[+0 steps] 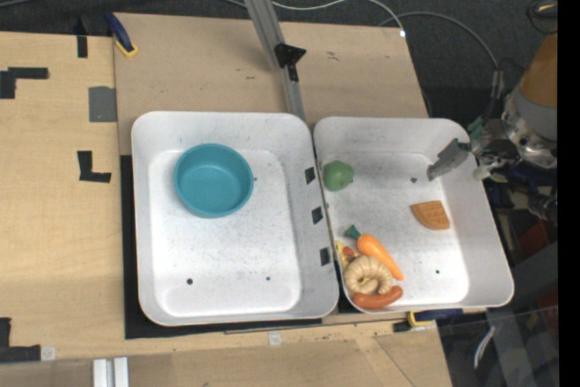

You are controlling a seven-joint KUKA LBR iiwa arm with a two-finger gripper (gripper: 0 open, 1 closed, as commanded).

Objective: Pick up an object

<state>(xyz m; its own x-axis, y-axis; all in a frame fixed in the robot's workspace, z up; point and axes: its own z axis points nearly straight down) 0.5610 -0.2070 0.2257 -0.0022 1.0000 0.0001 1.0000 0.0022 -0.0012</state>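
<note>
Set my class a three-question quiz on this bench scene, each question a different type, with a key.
1. True or false: the blue bowl lies in the right bin.
2. Nearest the gripper: A) green ball B) orange wedge C) carrot?
3. Fill in: the carrot lies at the right bin's ____ edge.

Key: 1 false; 2 B; 3 front.

Single fixed camera above the bench [54, 195], looking down at a slant; both white bins [227, 127] sit mid-frame, arm [535, 104] entering at right edge.
</note>
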